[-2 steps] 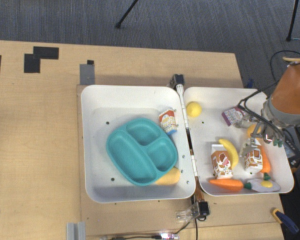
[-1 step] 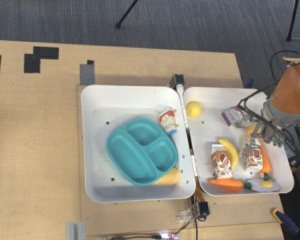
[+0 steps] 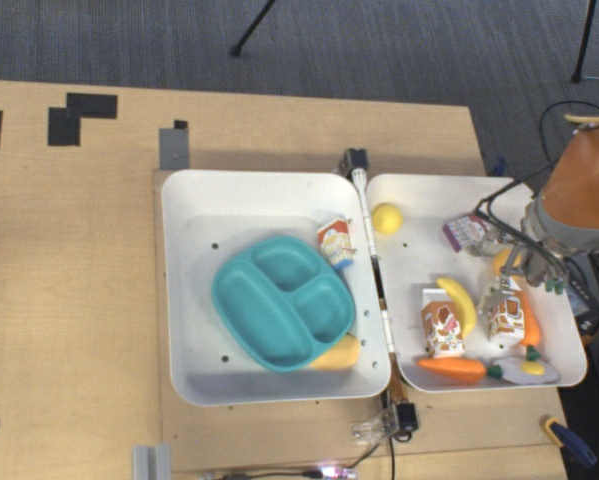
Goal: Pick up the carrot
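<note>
An orange carrot (image 3: 452,369) with a green top lies flat along the front wall of the right bin (image 3: 419,268). A second orange, carrot-like piece (image 3: 530,326) with a green tip lies near the bin's right wall. The gripper (image 3: 511,273) hangs over the right side of this bin, under the arm's orange band (image 3: 584,178). It is just above a small carton (image 3: 504,315) and up and to the right of the front carrot. Cables and the wrist hide what is directly under it.
The right bin also holds a banana (image 3: 457,303), a brown-and-white carton (image 3: 439,330), a purple packet (image 3: 466,232), a yellow ball (image 3: 386,218) and a pale item (image 3: 535,370). In the left bin lie a teal divided plate (image 3: 284,303), a small carton (image 3: 336,243) and a yellow piece (image 3: 337,354).
</note>
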Available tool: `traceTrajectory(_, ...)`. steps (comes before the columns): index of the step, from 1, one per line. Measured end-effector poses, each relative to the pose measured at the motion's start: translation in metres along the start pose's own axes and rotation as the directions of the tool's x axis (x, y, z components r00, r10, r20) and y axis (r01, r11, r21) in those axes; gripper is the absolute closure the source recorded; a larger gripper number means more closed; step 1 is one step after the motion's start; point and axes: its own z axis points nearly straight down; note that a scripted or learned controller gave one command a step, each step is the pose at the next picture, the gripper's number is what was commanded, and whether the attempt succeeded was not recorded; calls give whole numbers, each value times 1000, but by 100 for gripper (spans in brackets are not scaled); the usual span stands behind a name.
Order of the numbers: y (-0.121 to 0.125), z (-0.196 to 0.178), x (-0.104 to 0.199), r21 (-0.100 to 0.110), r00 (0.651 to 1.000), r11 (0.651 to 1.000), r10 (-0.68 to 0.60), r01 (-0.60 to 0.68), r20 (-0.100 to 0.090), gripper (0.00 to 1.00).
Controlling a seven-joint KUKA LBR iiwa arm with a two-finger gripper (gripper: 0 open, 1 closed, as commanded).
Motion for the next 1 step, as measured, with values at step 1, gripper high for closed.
traceTrajectory(1, 0, 0, 0, 0, 1000, 1000, 0, 0, 0, 0)
